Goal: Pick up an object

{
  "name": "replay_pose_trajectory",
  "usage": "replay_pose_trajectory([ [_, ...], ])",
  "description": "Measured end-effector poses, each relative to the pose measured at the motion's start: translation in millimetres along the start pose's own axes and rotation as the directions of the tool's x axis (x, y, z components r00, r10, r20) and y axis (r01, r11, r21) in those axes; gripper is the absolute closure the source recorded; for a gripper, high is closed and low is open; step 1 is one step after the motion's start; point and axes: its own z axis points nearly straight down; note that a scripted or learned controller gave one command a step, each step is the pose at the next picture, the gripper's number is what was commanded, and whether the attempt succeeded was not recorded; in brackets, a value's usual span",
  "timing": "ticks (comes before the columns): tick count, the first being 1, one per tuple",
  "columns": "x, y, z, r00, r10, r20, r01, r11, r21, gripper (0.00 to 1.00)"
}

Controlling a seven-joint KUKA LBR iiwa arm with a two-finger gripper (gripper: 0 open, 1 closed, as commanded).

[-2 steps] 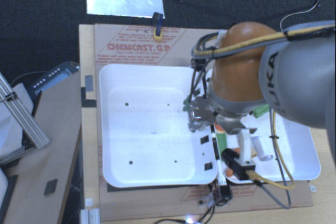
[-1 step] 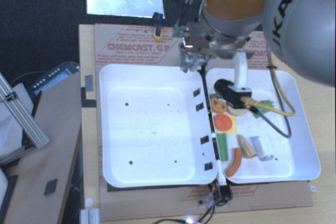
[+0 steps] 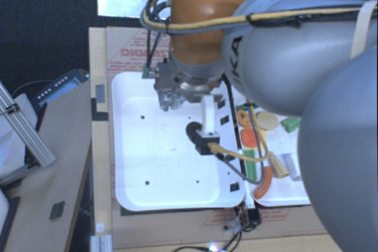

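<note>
metal gripper (image 3: 167, 98) over smooth white bin (image 3: 147, 156)

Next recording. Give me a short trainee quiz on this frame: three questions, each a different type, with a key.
1. True or false: the claw hangs above the left bin.
2. Where does the green block lie? A: in the left bin. B: in the right bin. C: on the bench outside both.
3. Fill in: the band above the arm's wrist is ___ in colour.

Key: 1 true; 2 B; 3 orange.
</note>
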Motion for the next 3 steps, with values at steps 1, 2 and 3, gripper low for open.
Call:
replay_pose_trajectory([
  [1, -11, -59, 70, 1.0, 0.01, 0.003, -0.01, 1.0, 0.004, 1.0],
  [2, 15, -55, 34, 1.0, 0.004, -0.002, -0.004, 1.0, -0.009, 1.0],
  [3, 13, -68, -180, 1.0, 0.004, -0.01, -0.004, 1.0, -0.024, 1.0],
])
